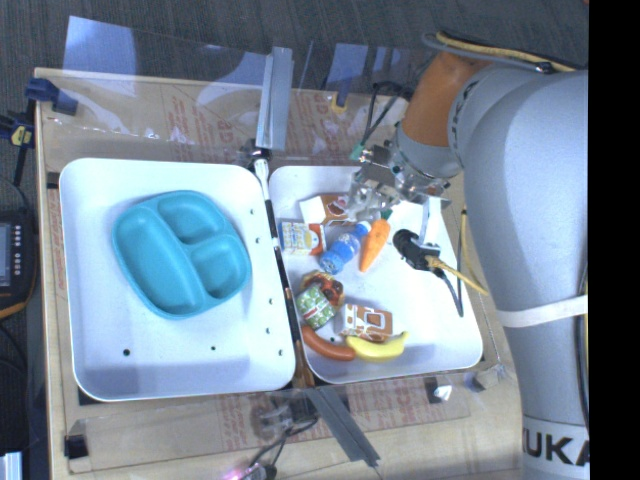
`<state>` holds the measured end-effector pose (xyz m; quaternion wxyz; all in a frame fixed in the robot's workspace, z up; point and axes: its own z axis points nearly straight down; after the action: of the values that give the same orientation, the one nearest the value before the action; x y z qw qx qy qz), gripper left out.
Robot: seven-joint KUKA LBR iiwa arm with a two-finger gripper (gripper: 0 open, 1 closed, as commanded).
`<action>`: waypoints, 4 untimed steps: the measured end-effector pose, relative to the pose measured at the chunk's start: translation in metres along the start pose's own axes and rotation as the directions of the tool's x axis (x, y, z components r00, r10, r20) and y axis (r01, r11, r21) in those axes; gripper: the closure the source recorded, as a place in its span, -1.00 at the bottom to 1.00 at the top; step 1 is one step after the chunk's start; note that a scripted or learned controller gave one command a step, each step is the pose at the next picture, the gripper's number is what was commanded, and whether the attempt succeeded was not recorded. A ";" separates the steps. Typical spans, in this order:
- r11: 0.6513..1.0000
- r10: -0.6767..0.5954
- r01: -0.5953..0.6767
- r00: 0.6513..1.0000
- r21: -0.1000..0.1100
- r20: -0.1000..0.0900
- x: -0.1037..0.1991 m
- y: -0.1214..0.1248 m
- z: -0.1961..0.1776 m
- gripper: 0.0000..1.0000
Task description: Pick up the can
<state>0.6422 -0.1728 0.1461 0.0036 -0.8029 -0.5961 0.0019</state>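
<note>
The gripper (368,200) hangs low over the far end of the right bin (440,320), its metal body tilted down toward the heap of things there. Whether it is spread or pressed together cannot be told from this angle, and nothing is seen gripped in it.

Just below its tip lies a carrot (373,244), pointing away from the gripper with its green top nearest it. Beside the carrot, toward the left bin, lies a blue bottle (339,252), slanting and close against it. A brown and white card (326,209) sits just left of the gripper, and a small pale carton (294,235) lies by the bin's left wall.

The can (318,304) is further toward the near end of the same bin, close to the left wall, well apart from the gripper. It lies with its red and green label showing. A small red and white box (366,320) is just beside it on the right. At the near edge a sausage (326,346) and a banana (381,346) lie end to end, the banana touching the box.

The left bin (100,353) holds a blue divided plate (180,253), lying flat near its middle.

The arm (520,188) comes in from the right, its orange band (435,96) above the wrist. Both bins rest side by side on the bench (180,423).
</note>
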 end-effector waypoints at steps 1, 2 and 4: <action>0.966 0.257 -0.257 0.967 -0.006 -0.001 0.017 0.009 -0.104 1.00; 0.956 0.294 -0.294 0.956 -0.001 0.001 0.032 0.004 -0.107 1.00; 0.918 0.397 -0.397 0.918 0.000 0.002 0.054 -0.013 -0.138 1.00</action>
<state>0.6467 -0.1176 0.2838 0.0026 -0.9071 -0.4209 0.0034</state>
